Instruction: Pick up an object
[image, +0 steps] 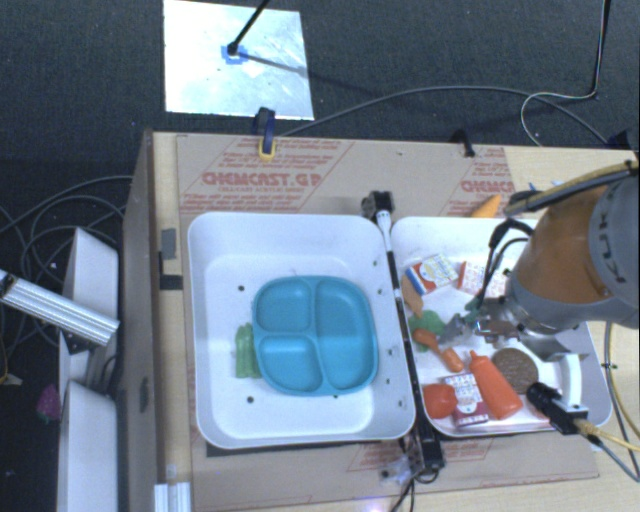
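Camera view: gripper (463, 325) low over right bin (600, 400) — arm hides clutter, finger state unclear.

Arm (585, 250) cut by right edge; hides right bin's (440, 232) far corner, seemingly.

Bins (215, 300) glossy white plastic; blue tray (315, 335) smooth plastic; bench (330, 170) matt cardboard.

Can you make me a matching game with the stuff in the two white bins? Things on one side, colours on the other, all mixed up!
Things:
1. divided plate
2. bottle
3. round patty
4. small block beside the plate

Colours:
A. brown
B. green
C. blue
D. orange

Pairs: 1-C, 2-D, 3-A, 4-B
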